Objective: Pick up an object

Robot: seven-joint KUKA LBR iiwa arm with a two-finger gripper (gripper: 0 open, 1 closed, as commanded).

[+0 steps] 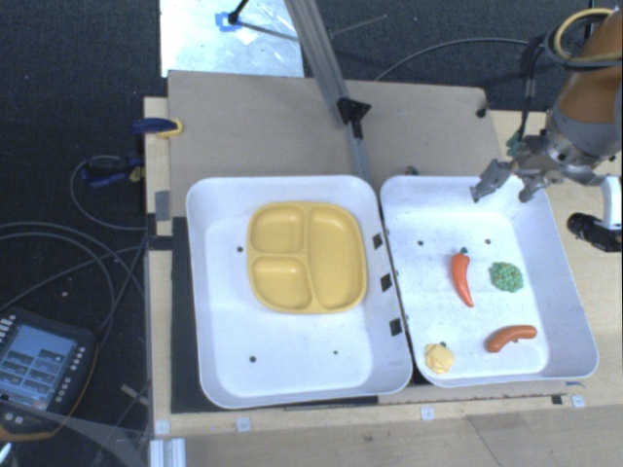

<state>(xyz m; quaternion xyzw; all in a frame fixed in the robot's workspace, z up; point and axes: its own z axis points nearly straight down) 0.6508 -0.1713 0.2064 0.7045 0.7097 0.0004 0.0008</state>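
Note:
The right white bin point(419, 217) holds several toy foods: an orange carrot point(461, 277) near its middle, a green broccoli-like piece point(505, 277) to its right, a brown sausage point(510, 338) near the front right, and a yellow piece point(439, 358) at the front left. My gripper point(507, 184) hangs above the bin's far edge, well behind the carrot, its two fingers spread apart with nothing between them. The arm with its orange band point(590, 95) comes in from the upper right.
The left white bin point(214, 358) holds a yellow divided plate point(306, 257). A grey metal pole point(321, 47) slants across the back of the bench. Cables and a black handheld pendant point(39, 358) lie on the floor to the left.

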